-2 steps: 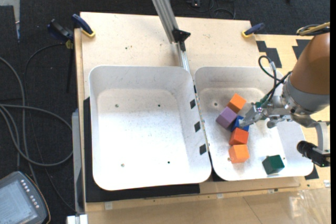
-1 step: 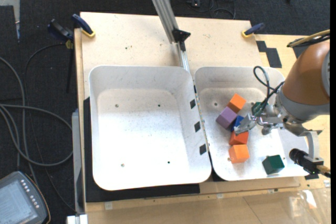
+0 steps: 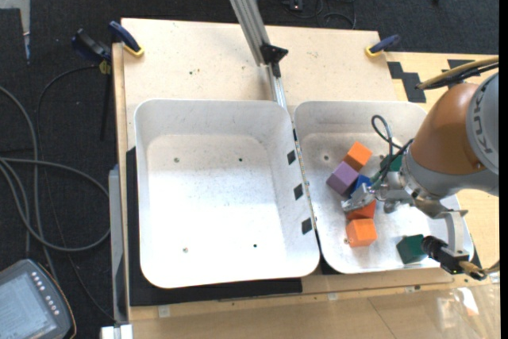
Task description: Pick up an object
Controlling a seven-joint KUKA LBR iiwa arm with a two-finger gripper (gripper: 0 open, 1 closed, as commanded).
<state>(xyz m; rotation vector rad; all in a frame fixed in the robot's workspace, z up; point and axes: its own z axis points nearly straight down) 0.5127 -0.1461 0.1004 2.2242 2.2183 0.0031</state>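
Note:
The right bin (image 3: 333,123) holds several small blocks. An orange block (image 3: 359,154) lies toward the back, with a purple block (image 3: 342,178) just in front of it. A small blue piece (image 3: 363,184) sits beside the purple block. My gripper (image 3: 359,201) is low inside the bin, right over a dark orange block (image 3: 363,211) and touching or nearly touching the blue piece. A brighter orange cube (image 3: 361,232) rests just in front of the gripper. A green object (image 3: 411,248) lies at the bin's front right.
The left bin (image 3: 159,171) stands next to the right one, the two sharing a raised rim (image 3: 302,186). A slanted metal bar (image 3: 246,8) crosses the bench's back. The arm's body (image 3: 452,147) overhangs the right bin's right side.

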